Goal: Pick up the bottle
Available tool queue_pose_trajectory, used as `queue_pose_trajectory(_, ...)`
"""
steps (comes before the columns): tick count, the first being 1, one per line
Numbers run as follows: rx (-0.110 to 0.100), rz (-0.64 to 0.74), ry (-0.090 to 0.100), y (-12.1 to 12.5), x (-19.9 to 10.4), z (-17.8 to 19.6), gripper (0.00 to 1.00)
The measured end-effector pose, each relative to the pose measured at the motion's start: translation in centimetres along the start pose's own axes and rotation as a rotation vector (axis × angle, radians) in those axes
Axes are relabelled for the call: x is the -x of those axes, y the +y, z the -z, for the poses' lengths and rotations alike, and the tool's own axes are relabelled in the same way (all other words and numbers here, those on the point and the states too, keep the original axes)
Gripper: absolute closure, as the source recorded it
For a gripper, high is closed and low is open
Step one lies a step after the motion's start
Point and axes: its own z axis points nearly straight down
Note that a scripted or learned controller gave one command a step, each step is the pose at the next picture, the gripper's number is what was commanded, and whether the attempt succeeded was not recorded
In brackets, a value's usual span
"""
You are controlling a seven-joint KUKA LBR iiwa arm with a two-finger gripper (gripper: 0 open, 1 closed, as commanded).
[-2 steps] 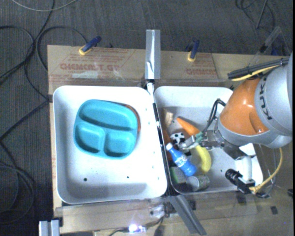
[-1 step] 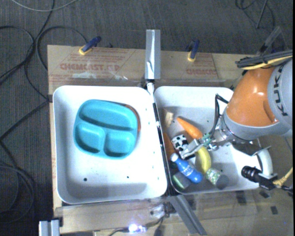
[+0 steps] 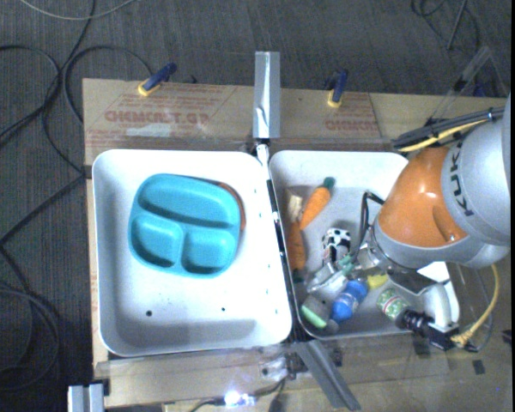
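A small clear bottle (image 3: 348,299) with a blue label lies in the right bin (image 3: 360,163), near its front wall. My gripper (image 3: 336,273) hangs low over the bin just behind and to the left of that bottle, close to it. The grey arm with its orange band (image 3: 419,206) covers the right half of the bin. Whether anything is between the gripper's tips is hidden by clutter.
An orange toy carrot (image 3: 314,204), a black-and-white spotted toy (image 3: 336,241), a green-labelled bottle (image 3: 393,304) and a green-tipped item (image 3: 316,314) crowd the right bin. A blue compartment tray (image 3: 187,223) lies in the left bin (image 3: 112,316). A metal divider (image 3: 266,101) stands behind.
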Motion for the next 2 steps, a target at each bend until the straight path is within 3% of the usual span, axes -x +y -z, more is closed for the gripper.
queue_pose_trajectory(1,0.008,-0.171,0.003,-0.09,1.61,-1.48,0.0)
queue_pose_trajectory(2,0.011,-0.172,-0.001,0.0,1.78,-0.52,1.0)
